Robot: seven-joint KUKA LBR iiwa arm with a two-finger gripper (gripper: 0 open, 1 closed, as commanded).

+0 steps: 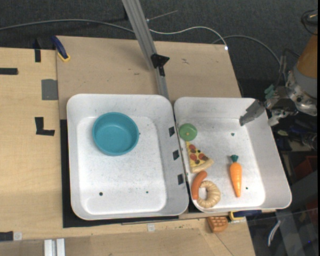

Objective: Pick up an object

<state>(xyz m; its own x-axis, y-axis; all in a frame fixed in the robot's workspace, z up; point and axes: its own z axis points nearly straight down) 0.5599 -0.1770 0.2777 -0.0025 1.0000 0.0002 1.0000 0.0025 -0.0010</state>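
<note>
Gripper (252, 114) over right bin's (266, 143) upper right edge, grip state impossible to tell. Below-left: carrot (235, 178), pizza slice (197, 157), green disc (188, 132).

Both white bins (122, 196) look like smooth, faintly speckled plastic, the teal bowl (115, 134) at nine o'clock is matt plastic, the carrot (235, 178) at four o'clock looks glossy plastic, and the bench (21, 159) has a pale, wood-grained, matt surface.
</note>
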